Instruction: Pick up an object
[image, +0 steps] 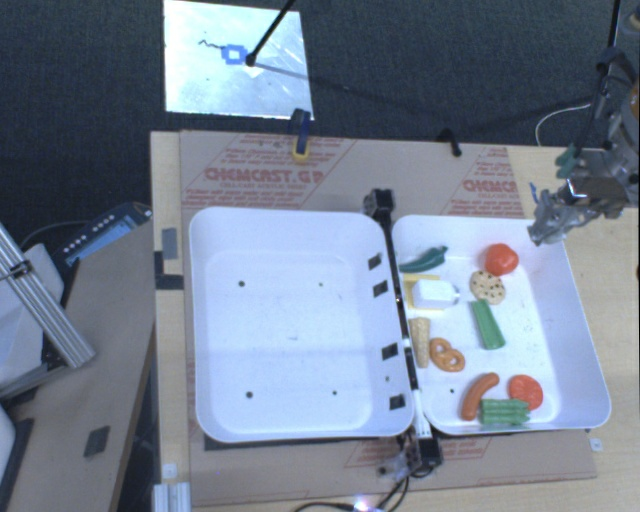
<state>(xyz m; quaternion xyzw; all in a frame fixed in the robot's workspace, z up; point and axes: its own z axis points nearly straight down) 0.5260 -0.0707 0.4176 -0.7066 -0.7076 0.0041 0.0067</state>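
The right bin (585, 330) holds several toy foods: a red tomato (501, 259), a speckled cookie (487, 288), a green cucumber (488, 324), a green pepper (424, 259), a white-and-yellow block (432, 292), a pretzel (446, 355), a cone (420, 340), a sausage (479, 395), a red slice (526, 391) and a green bean bundle (503, 411). My gripper (548, 226) hangs over the bin's far right corner, above and right of the tomato. Nothing shows between its tips.
The left bin (290, 320) sits beside the right one, joined by a black clip strip (395, 300). A yellow-and-blue clamp (300, 135) stands at the cardboard's far edge. A grey device (100, 232) lies left of the bench.
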